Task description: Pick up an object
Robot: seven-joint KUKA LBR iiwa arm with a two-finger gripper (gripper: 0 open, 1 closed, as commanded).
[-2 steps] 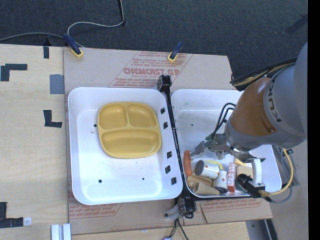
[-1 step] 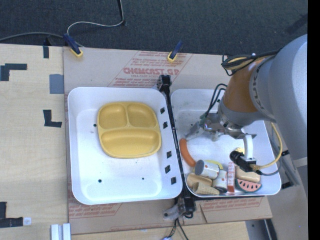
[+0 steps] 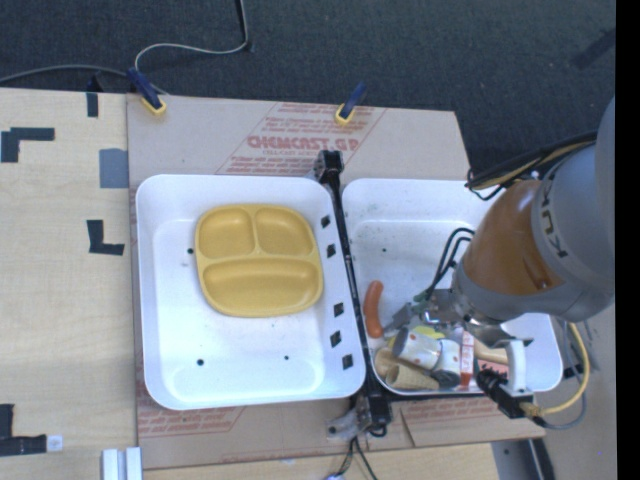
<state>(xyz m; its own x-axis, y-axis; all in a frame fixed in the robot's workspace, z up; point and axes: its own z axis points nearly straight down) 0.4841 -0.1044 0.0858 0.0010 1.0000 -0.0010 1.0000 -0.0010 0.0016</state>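
Note:
In the right bin (image 3: 400, 218) my gripper (image 3: 425, 343) reaches down into a pile of small objects near the front edge. A yellow and white item (image 3: 422, 350) lies right under it, next to a red and white packet (image 3: 465, 360) and a tan piece (image 3: 388, 372). An orange sausage-shaped object (image 3: 373, 308) lies just left of the gripper, near the divider. The arm's orange band (image 3: 510, 248) and grey body cover the bin's right side.
The left bin (image 3: 165, 368) holds a yellow divided plate (image 3: 258, 260) in its back half. A black divider (image 3: 338, 268) runs between the bins. Cables (image 3: 450, 258) trail off the wrist. Yellow clamps (image 3: 148, 93) grip the cardboard's back edge.

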